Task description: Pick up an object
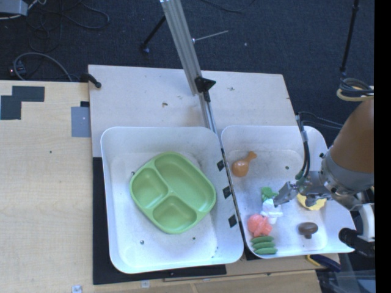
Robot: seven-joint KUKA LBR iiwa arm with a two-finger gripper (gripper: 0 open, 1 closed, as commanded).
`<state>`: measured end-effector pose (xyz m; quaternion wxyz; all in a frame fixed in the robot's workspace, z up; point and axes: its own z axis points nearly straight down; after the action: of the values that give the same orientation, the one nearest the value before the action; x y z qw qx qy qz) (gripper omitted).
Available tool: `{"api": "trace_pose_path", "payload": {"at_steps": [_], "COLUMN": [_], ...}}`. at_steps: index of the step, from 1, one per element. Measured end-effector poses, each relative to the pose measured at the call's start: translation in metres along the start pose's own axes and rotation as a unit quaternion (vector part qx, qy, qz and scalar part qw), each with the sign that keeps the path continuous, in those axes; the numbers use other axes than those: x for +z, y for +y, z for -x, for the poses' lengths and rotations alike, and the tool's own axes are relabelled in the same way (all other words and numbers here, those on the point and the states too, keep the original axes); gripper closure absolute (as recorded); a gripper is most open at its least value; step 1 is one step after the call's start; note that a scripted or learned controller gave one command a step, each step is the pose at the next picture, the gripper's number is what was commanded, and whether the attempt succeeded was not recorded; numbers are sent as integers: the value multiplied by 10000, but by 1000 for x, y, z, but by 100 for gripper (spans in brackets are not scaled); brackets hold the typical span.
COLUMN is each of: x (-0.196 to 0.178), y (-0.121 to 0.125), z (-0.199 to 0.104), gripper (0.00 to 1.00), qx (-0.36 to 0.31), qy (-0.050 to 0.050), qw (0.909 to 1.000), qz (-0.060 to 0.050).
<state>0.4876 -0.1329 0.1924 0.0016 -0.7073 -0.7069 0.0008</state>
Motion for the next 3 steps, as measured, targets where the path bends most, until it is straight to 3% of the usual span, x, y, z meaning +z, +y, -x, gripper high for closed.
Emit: {"api": "trace_pose_path", "payload": {"at_steps": [1,3], "x": [0,102], "y": [0,9], "z": [0,3], "gripper": [0,0], "qx": [8,5], "qy": [-1,-4], "qw": [10000,10000], "qz": [4,12]}}
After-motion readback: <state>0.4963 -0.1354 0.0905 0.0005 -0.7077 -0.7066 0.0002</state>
